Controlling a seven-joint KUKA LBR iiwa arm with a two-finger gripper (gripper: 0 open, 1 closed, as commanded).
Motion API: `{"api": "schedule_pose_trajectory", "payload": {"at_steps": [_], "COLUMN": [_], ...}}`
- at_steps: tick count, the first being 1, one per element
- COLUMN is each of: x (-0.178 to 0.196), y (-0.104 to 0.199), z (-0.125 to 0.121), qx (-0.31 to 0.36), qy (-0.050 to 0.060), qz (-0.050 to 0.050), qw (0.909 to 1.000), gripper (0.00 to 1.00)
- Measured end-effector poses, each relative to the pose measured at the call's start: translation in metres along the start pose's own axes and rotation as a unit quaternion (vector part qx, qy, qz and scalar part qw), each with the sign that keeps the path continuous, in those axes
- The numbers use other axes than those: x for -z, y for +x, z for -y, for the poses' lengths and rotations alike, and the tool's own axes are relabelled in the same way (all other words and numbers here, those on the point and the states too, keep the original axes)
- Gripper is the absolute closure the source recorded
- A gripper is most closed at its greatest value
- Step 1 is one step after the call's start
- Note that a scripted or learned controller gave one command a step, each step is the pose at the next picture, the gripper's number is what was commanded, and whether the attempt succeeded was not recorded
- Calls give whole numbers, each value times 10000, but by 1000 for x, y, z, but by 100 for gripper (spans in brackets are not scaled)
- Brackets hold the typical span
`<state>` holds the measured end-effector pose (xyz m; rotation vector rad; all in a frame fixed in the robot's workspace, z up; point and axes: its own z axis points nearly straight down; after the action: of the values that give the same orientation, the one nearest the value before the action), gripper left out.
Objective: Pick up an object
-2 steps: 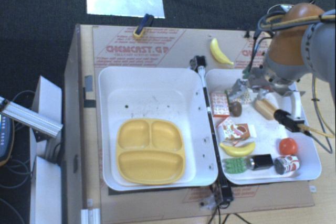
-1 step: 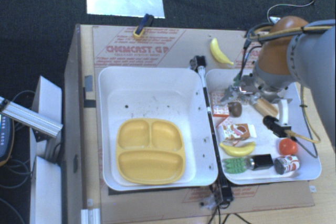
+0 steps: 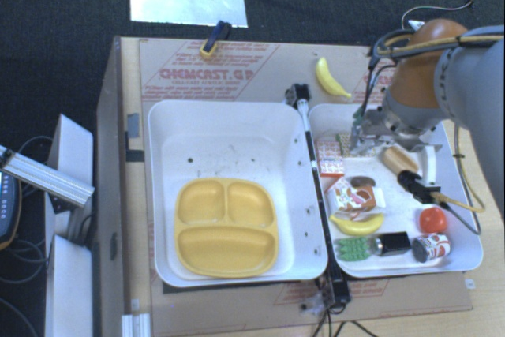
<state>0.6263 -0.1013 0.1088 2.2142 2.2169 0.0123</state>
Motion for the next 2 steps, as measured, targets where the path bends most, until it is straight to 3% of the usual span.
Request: {"api": "schedule_pose_trajectory", "payload": {"at_steps": [1,2], "x": [0,-17], "y": [0,3], "z": [0,38], "qx": [1,-1], "qy": [3,-42], "qz": [-1,7], "qw": [10000,10000], "gripper": [0,0]}}
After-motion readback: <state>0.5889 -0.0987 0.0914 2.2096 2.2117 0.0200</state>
